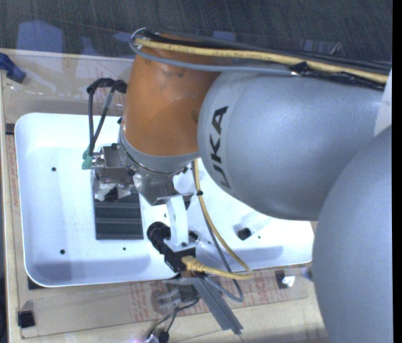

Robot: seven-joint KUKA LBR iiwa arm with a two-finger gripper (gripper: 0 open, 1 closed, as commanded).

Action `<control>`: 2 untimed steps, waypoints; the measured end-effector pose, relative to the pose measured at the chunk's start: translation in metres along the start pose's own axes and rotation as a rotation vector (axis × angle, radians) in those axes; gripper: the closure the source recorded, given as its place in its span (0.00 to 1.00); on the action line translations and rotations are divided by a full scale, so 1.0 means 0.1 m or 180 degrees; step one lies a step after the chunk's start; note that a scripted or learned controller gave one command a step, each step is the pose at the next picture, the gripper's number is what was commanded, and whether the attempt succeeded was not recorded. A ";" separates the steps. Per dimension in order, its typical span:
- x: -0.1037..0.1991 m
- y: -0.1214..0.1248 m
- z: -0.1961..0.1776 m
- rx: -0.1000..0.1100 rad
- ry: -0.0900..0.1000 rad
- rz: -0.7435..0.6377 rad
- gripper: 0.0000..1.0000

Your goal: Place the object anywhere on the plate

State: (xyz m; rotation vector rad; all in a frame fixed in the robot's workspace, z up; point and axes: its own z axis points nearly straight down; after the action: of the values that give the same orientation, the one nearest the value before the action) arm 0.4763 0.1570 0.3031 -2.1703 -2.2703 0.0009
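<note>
Grey arm (293, 148) overhead, white bin (43, 213) beneath, dark ribbed block (118, 219) inside

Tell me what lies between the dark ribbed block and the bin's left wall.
In the camera view, only bare white bin floor lies between the dark ribbed block and the left wall of the bin, apart from two small dark dots.

Glossy white plastic bin (51, 213), ribbed black block (118, 220)

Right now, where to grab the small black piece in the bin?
Probably from straight above, across its short width: the small black piece lies low on the white bin floor, clear of the walls. Too small to judge finer detail.
</note>
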 end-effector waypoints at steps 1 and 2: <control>0.37 0.73 1.01 0.0019 -0.0008 0.0317 1.00; 0.55 0.01 2.12 0.0014 -0.0003 -0.0016 1.00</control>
State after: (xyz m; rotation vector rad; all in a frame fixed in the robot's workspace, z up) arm 0.4747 0.2121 0.0913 -2.1631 -2.2739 0.0070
